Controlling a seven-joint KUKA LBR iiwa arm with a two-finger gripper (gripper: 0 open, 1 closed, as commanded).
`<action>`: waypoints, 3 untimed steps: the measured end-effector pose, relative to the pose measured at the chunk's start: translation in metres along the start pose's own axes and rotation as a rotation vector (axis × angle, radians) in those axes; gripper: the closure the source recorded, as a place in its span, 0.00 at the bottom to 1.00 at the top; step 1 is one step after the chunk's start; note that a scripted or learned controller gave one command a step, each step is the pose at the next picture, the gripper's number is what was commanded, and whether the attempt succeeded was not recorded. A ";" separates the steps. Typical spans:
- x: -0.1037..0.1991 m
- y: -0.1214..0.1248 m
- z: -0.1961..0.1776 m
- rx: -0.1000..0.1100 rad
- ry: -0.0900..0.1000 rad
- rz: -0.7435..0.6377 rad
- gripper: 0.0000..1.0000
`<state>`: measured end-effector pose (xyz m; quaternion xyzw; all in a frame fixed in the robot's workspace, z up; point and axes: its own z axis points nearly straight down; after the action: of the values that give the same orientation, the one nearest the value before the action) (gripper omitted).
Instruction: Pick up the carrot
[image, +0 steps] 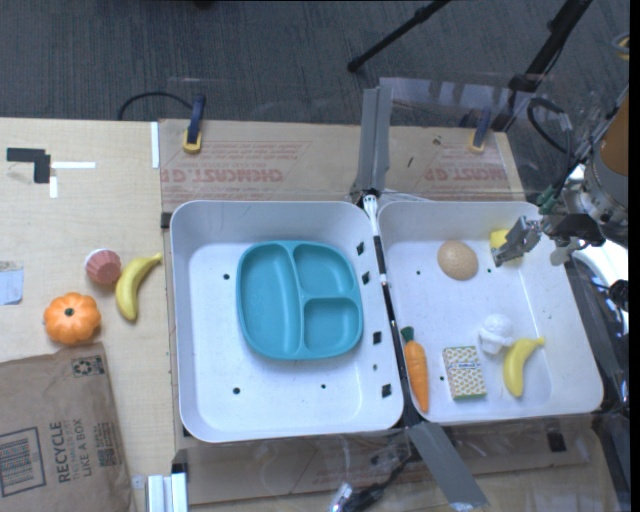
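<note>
Carrot (416, 375) hard against bin (560, 405) left wall, far from gripper (515, 243), finger state unclear, open floor between.

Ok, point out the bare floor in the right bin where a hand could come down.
Open floor lies mid-bin, between the egg above and the cracker box, white lump and banana below. The carrot hugs the left wall, close beside the box. The hand hovers at the upper right.

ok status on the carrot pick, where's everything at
Gripper at right bin's far side, above the floor, nothing seen between fingers. Carrot lying by right bin's left wall, near front, untouched. Cracker box just beside it; path otherwise open.
</note>
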<state>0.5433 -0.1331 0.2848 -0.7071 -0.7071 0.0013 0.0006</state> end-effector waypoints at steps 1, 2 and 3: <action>-0.054 -0.057 0.117 -0.001 0.001 -0.104 0.00; -0.085 -0.064 0.194 -0.002 0.007 -0.100 0.00; -0.086 -0.064 0.185 -0.001 0.004 -0.095 1.00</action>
<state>0.4784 -0.2195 0.1000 -0.6728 -0.7398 -0.0008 0.0017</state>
